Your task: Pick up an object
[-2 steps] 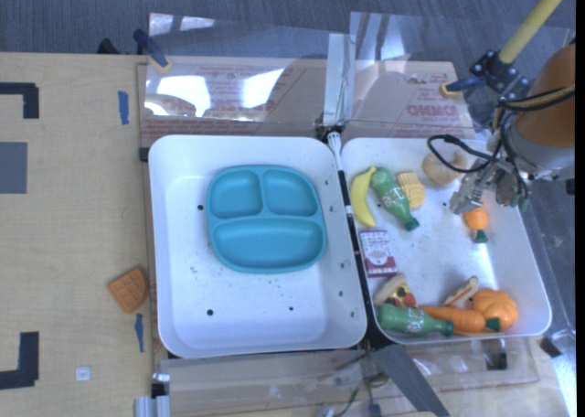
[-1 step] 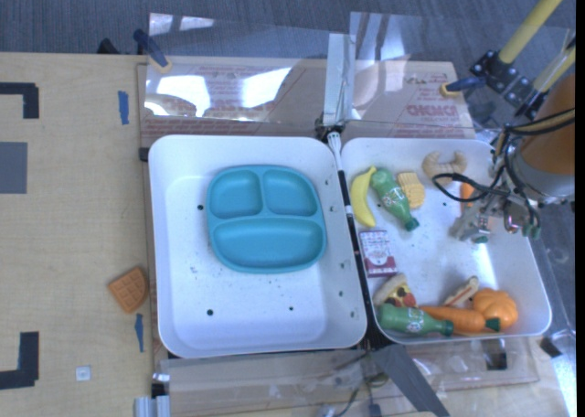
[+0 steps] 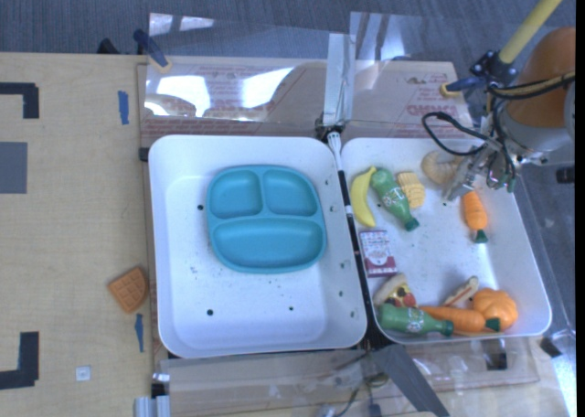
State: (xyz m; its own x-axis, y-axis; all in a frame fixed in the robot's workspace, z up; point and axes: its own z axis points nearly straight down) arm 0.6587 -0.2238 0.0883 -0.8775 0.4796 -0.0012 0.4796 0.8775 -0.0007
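Approach step: gripper (image 3: 475, 177) sits low over right bin (image 3: 535, 264), just above the small carrot (image 3: 473, 211).
You must descend squarely onto it; claw state cannot be told.

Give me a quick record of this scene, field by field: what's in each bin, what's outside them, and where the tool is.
left bin: one blue divided plate
right bin: banana, two green bottles, small carrot, long carrot, pumpkin, corn, red packet, pizza slice
outside bins: waffle on the bench, left of the left bin
tool: over the right bin's far right part, beside the small carrot
holding: nothing visible
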